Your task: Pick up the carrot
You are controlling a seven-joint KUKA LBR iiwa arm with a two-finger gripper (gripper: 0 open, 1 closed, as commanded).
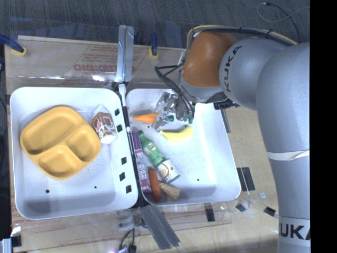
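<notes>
The carrot (144, 118) is a small orange piece lying flat near the left wall of the right bin (210, 162), in its upper part, with its tip pointing left. My gripper (165, 114) hangs low over the bin, right at the carrot's right end and apparently touching it. The metal gripper body hides that end of the carrot. The grey arm with its orange band (206, 59) reaches in from the right above the bin's top edge.
A yellow banana (178, 135) lies just below the gripper. Along the right bin's left wall sit a purple packet (138, 147), a green bottle (154, 153) and a red sausage (154, 182). The left bin (31, 199) holds a yellow divided tray (60, 141) and a brown packet (103, 125).
</notes>
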